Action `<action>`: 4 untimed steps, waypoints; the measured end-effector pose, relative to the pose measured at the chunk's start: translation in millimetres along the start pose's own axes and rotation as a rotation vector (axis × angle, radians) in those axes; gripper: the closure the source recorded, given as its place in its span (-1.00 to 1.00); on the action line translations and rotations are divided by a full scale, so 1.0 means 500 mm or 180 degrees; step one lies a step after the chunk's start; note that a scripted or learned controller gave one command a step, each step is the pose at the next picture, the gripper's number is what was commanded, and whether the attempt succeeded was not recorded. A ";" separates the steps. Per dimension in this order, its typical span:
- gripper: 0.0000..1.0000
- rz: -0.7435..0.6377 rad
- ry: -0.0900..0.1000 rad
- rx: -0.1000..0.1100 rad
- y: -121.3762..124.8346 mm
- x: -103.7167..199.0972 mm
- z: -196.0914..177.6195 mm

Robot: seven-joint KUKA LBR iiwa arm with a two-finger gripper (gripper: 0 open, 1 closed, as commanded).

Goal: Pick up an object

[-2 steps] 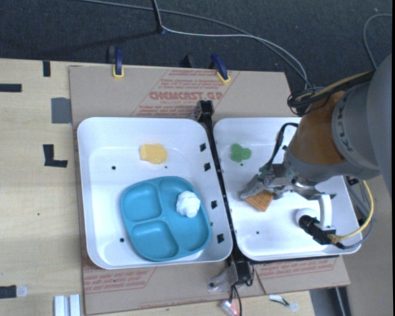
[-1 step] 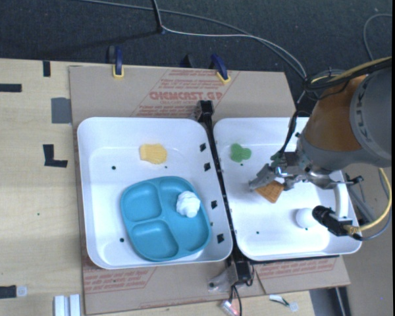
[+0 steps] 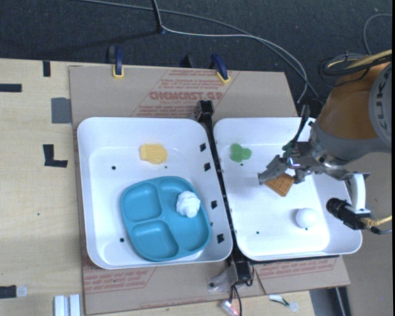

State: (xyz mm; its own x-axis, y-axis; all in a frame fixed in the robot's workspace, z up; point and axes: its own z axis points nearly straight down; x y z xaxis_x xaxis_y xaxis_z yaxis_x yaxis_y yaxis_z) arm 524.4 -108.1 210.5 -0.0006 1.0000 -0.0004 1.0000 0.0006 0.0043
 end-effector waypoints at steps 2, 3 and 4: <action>1.00 -0.0013 0.0004 0.0013 -0.010 0.105 -0.049; 1.00 -0.0011 0.0005 0.0015 -0.026 0.202 -0.060; 1.00 -0.0015 0.0005 0.0016 -0.026 0.311 -0.067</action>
